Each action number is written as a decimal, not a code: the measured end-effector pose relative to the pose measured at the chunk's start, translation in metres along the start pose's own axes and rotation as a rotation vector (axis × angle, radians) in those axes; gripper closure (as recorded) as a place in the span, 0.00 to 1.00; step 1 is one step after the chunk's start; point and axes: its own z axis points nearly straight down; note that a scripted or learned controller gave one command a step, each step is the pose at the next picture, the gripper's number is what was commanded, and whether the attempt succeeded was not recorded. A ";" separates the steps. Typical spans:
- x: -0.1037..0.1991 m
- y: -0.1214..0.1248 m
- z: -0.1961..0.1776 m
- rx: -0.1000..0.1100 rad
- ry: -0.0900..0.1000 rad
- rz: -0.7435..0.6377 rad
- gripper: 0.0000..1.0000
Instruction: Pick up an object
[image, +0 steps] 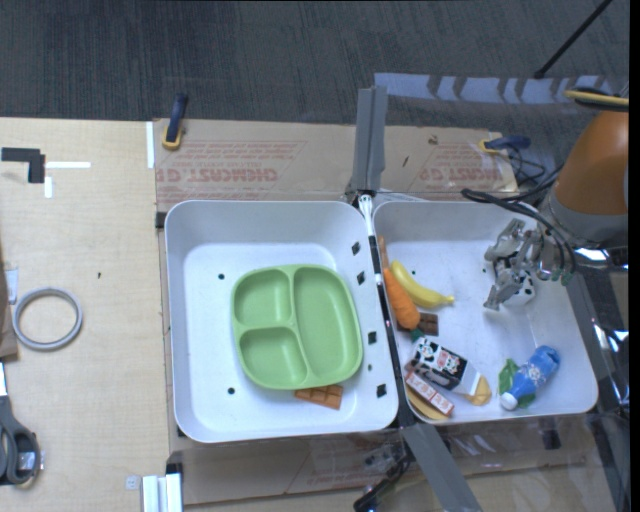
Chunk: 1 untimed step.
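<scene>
My gripper (509, 296) hangs over the upper right part of the right bin (470, 235), fingers apart and nothing between them, only bare white floor below. To its left lie a yellow banana (421, 290) and an orange carrot (402, 304), with a small brown block (429, 323) under them. Nearer the front edge are a black-and-white box (440, 362), a red-and-white packet (430, 389) and a yellow wedge (479, 390). A blue bottle with a green label (528, 376) lies at the front right, below the gripper.
The left bin (200, 250) holds a green divided plate (297, 327) and a brown waffle piece (322, 396) at its front. A grey divider post (368, 140) stands between the bins. On the bench at left lie a tape roll (45, 318) and scissors (15, 452).
</scene>
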 end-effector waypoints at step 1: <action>-0.003 0.002 0.000 0.000 -0.001 0.045 0.00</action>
